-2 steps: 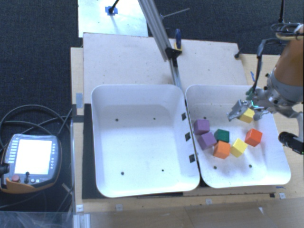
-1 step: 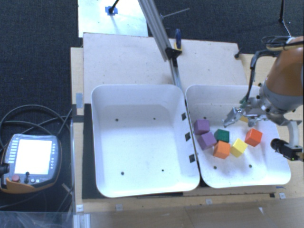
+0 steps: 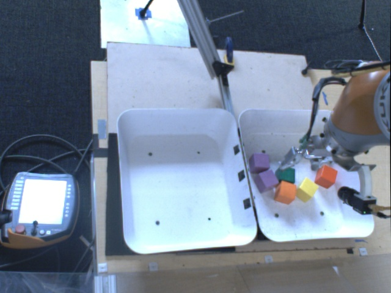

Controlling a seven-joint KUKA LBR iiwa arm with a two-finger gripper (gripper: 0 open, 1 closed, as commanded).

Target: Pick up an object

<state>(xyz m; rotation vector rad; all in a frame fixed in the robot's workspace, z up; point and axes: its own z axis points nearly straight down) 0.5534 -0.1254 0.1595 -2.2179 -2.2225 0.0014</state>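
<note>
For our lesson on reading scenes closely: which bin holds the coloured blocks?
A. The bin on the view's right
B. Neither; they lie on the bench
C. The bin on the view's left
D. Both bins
A. The purple block, green block and yellow block all lie in the right bin, under the arm.

Arm [image 3: 366, 112] cut off at right edge, green block [image 3: 286, 175] partly hidden by hand [image 3: 297, 157]

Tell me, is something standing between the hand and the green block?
Nothing visible does. The hand is directly above the small green cube in the right white bin, with two purple cubes to its left.
</note>
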